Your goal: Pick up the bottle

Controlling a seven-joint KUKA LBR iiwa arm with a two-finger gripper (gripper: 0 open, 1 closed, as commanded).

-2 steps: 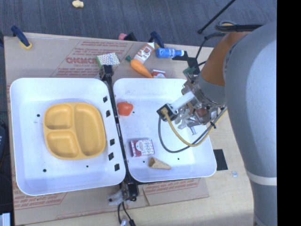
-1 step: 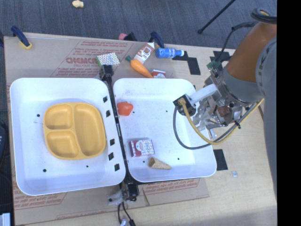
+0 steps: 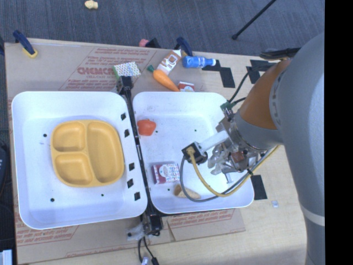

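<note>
Two bins (image 3: 33,148), gripper (image 3: 223,162) right-edge.

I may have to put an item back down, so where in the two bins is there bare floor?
Right bin: bare floor behind the tomato, up to the back wall. Its front is crowded by the red carton and the gripper. Left bin: the yellow tray leaves just a bare border.

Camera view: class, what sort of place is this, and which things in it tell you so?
Probably a robot lab test bench. A grey arm reaches over two white bins clamped onto cardboard, and toy food is scattered about, such as a carrot, beside a yellow tray.
</note>
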